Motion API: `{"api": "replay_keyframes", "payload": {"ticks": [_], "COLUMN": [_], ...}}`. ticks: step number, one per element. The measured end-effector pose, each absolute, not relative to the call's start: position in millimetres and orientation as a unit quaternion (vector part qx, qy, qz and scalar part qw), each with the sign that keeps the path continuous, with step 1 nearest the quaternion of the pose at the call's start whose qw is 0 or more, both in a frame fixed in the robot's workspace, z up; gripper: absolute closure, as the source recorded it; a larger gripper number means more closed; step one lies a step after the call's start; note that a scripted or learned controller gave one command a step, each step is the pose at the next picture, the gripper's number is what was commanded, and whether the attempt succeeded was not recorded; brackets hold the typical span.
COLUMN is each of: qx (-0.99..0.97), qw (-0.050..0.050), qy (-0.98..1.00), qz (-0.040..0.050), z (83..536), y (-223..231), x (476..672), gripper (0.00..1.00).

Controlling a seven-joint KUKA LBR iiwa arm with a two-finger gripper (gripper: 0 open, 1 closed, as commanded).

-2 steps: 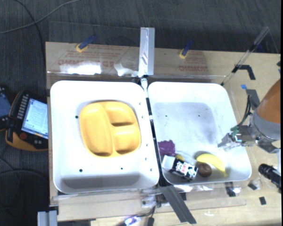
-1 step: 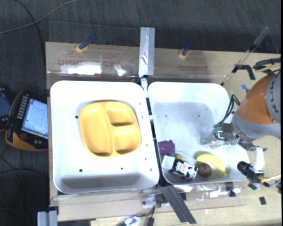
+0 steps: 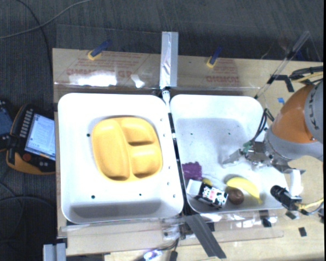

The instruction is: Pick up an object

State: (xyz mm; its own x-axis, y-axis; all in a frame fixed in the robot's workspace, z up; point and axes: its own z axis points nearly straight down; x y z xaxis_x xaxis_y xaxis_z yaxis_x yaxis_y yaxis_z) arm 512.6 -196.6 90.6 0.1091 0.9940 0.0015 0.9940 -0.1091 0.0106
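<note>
- I see the left bin [image 3: 70,162] holding a yellow tray [image 3: 126,148] with three compartments, lying flat near the bin's middle.
- The right bin [image 3: 206,113] has its things bunched along the near edge: a purple lump [image 3: 192,171] by the divider, a white box [image 3: 207,193] with black marks just right of it, then a banana [image 3: 244,186] and a brown ball [image 3: 235,196] touching the banana's lower side.
- The banana's long axis runs left-up to right-down, its right end pointing at the bin's near right corner.
- My gripper [image 3: 240,155] hangs above the banana, apart from it, with nothing between the fingers.
- The fingers look spread, though glare blurs them, so I cannot tell for sure.
</note>
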Motion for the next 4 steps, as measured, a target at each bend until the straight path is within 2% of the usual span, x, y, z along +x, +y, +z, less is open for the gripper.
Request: {"api": "replay_keyframes", "payload": {"ticks": [1,2,3,4], "qx": [0.770,0.754,0.812,0.806], "qw": [0.010,0.007,-0.001,0.009], "qy": [0.638,0.657,0.584,0.592], "qz": [0.0034,0.0038,-0.0019,0.0081], "z": [91.0,90.6,112.4,92.9], "y": [-184.5,-125.9,-103.4,-96.9], "x": [489.1,519.3,520.1,496.2], "gripper": [0.00,0.00,0.00,0.00]}}
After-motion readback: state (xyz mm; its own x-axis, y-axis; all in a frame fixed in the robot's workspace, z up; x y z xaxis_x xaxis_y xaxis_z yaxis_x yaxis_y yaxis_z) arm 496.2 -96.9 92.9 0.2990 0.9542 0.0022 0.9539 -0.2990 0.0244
